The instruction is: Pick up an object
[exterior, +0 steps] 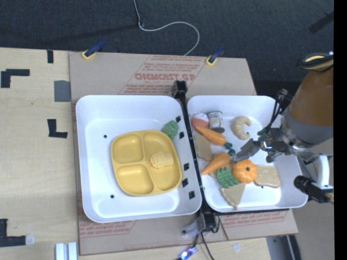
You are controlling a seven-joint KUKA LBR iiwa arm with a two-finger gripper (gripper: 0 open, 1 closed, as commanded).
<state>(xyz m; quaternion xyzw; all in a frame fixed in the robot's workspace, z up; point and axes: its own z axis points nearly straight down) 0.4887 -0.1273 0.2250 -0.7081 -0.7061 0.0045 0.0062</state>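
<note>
1. my pincer (pixel 238 152): low in the right bin (pixel 282 202), among toy food; spread or pressed together, i cannot tell.
2. nearest pick: orange fruit (pixel 245 171), just below the tip; carrot (pixel 215 163) beside.
3. step: approach. next calls for settling onto one item.

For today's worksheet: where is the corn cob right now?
The corn cob lies on the yellow tray in the left bin, in the tray's right-hand compartment.
</note>
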